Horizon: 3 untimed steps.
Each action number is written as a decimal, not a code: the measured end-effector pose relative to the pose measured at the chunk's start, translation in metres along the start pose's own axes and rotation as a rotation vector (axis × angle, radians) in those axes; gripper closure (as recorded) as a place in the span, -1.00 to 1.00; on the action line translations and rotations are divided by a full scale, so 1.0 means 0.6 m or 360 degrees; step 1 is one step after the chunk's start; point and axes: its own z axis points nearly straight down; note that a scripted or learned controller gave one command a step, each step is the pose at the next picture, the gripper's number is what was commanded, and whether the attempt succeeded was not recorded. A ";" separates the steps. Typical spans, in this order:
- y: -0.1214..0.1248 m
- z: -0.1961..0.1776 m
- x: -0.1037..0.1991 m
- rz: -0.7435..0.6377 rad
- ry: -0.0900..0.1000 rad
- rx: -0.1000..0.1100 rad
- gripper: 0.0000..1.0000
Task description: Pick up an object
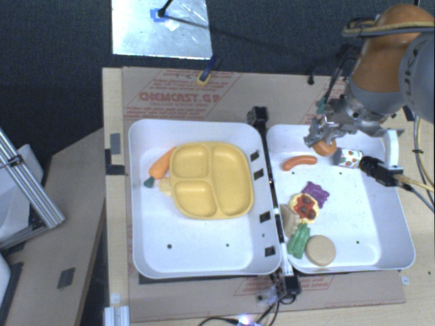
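Note:
My gripper (321, 141) hangs over the back of the right bin (391, 250), near its far wall. A small round orange object (327, 149) sits between its fingertips, and the fingers look shut on it. Just below and to the left, an orange-red sausage (299, 161) lies on the bin floor. A small white piece with red dots (349, 158) lies right of the gripper.
Further forward in the right bin lie purple grapes (316, 192), a yellow and red pizza slice (304, 207), a green vegetable (298, 240) and a tan round biscuit (320, 250). The left bin (204, 250) holds a yellow divided plate (207, 180) and a carrot (162, 163).

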 end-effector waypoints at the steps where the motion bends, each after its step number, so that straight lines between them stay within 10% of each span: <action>1: 0.014 0.018 0.093 0.0000 0.0001 0.0004 1.00; 3: 0.068 0.028 0.266 0.0001 0.0000 0.0002 1.00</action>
